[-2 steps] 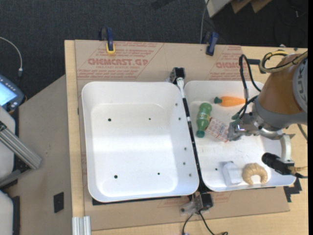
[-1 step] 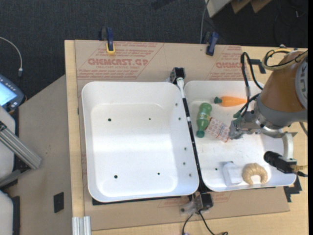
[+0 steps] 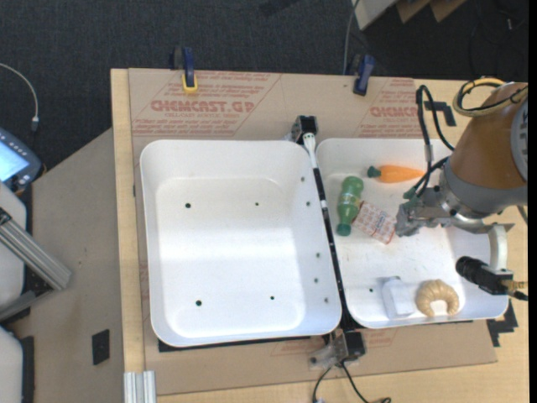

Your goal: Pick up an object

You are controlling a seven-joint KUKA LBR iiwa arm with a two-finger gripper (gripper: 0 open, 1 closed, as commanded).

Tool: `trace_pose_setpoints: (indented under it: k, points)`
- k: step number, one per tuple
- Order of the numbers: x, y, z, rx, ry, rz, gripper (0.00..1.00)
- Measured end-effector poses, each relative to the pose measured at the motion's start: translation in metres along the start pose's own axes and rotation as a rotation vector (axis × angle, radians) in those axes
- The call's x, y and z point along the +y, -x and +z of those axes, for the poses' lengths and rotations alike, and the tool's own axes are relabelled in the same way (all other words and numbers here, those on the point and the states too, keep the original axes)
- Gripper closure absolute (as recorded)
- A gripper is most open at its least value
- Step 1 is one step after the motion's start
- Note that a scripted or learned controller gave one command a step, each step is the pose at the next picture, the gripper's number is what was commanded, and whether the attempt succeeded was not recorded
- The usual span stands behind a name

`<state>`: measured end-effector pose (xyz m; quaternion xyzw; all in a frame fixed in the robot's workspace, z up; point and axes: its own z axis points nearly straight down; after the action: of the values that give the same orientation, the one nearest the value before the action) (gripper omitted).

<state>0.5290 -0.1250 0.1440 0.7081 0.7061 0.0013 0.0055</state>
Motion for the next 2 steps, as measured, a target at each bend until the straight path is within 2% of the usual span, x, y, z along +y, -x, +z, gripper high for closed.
trace_pose_setpoints:
  k: [2]
  points:
    - [0.0008,0.0005,-0.0197,-0.002,0.003,0.000,1.00]
